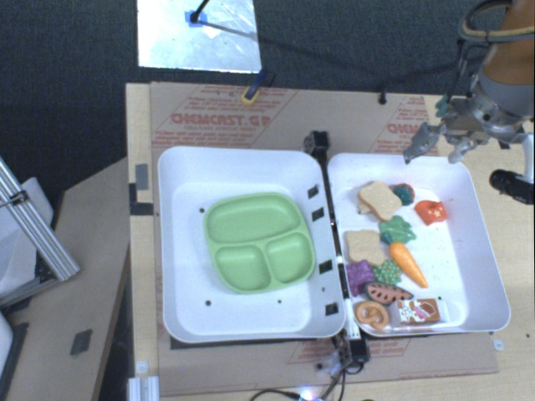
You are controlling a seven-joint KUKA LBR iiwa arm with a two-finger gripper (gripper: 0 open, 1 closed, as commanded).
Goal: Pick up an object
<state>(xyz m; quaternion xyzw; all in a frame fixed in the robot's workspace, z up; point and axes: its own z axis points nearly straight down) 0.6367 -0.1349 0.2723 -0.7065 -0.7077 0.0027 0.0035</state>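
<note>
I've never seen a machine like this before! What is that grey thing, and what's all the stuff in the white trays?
The camera looks down from above. The grey robot arm with an orange band reaches in from the right; its two-finger gripper hovers open over the right white bin's far edge, holding nothing. That bin holds toy food: an orange plastic carrot, two tan bread slices, a brown pretzel. The left white bin holds a green divided plate.

A robotics lab: taped cardboard-topped bench (217,115), paired white bins (180,224), toy food (407,261).
</note>
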